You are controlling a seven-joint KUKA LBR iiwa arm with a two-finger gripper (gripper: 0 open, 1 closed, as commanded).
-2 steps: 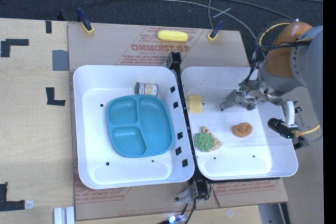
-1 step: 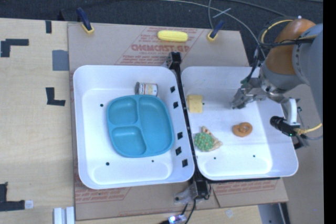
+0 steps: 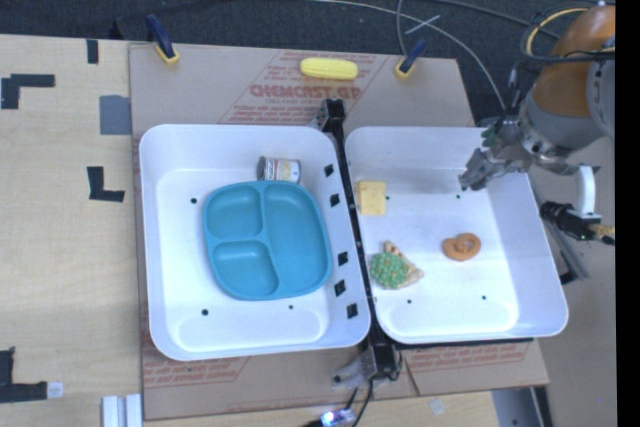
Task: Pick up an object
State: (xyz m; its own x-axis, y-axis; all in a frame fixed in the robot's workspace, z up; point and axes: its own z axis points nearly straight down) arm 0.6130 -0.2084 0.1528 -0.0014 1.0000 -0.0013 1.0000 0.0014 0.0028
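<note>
Nearest in the right bin (image 3: 500,310), a green-topped pizza slice (image 3: 393,268) lies beside the divider, with a round orange pastry (image 3: 461,247) to its right. Farther back sits a yellow cheese block (image 3: 371,197). The claw (image 3: 478,170) hangs over the bin's far right corner; whether it is open or closed cannot be told. The left bin (image 3: 170,215) holds a blue divided plate (image 3: 266,239) and a small can (image 3: 279,169) behind it.

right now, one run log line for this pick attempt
arm: over right bin far right corner | pincer: low, nothing seen held | right bin: cheese slice, pretzel, pizza slice
</note>
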